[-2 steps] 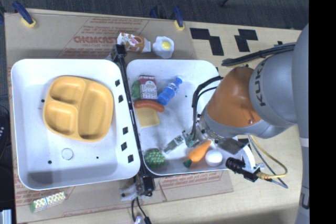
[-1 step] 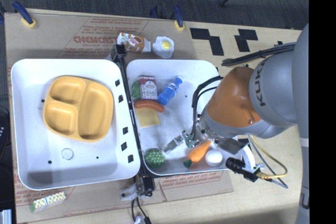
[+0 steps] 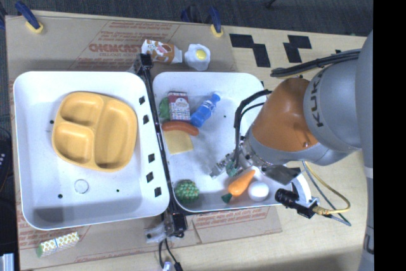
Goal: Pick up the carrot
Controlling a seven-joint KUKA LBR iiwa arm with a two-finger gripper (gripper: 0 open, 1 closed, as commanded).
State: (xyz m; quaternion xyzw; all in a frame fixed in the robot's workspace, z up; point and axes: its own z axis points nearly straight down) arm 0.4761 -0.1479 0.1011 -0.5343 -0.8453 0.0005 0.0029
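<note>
I saw the small orange plastic carrot with its green stub (image 3: 240,185) lying just below the pincer (image 3: 233,165), whose opening I couldn't tell, and judged it light, stiff and slick, best gripped across its thicker middle.

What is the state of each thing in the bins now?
carrot: lying at the claw, not visibly gripped
yellow tray: upright in left bin
blue bottle: lying on its side
hot dog: lying flat
white egg: resting beside carrot
</note>
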